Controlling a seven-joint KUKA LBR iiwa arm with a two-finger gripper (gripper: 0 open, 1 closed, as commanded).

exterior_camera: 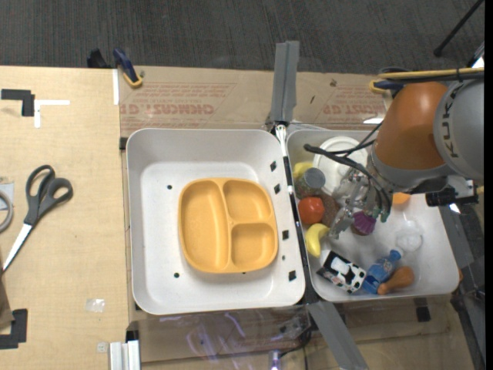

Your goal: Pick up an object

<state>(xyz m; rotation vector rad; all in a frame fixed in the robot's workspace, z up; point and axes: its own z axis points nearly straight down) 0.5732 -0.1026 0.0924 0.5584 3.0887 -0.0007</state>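
Note:
My gripper (359, 206) hangs over the middle of the right bin (431, 284), under the arm's orange band (412, 126). A small purple object (363, 223) lies just below the gripper, touching or nearly touching it; I cannot tell whether it is held. To the left of the gripper are a red tomato (311, 209), a yellow banana (316, 240) and a grey can (313, 179). At the bin's front lie a black-and-white patterned item (342, 272), a blue bottle (383, 270) and an orange carrot (400, 279).
A white plate (333, 146) sits at the back of the right bin, partly under the arm. The left bin (150, 206) holds a yellow divided plate (228, 224). Scissors (35, 203) lie on the bench far left.

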